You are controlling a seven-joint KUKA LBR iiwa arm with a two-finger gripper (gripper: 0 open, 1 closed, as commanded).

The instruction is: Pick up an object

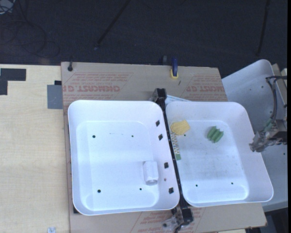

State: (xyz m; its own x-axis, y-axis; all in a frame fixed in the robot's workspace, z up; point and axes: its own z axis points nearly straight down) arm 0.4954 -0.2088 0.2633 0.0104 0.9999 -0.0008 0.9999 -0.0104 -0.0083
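The small white plastic cylinder (151, 172) lay in the left white bin (82, 198), while the gripper (263, 142), its state impossible to tell, waited right of the right white bin (254, 188).

Both white bins (203, 200) are brightly, evenly lit, with mild glare. The background is left dark. Fine detail is softened by slight blur.

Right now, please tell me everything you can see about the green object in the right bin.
The green object is small and looks ridged, like a few short strips joined side by side; its material cannot be told. It lies flat and slanted on the floor of the right bin, in the far half, to the right of a yellow object and apart from it. Nothing touches it except the bin floor.
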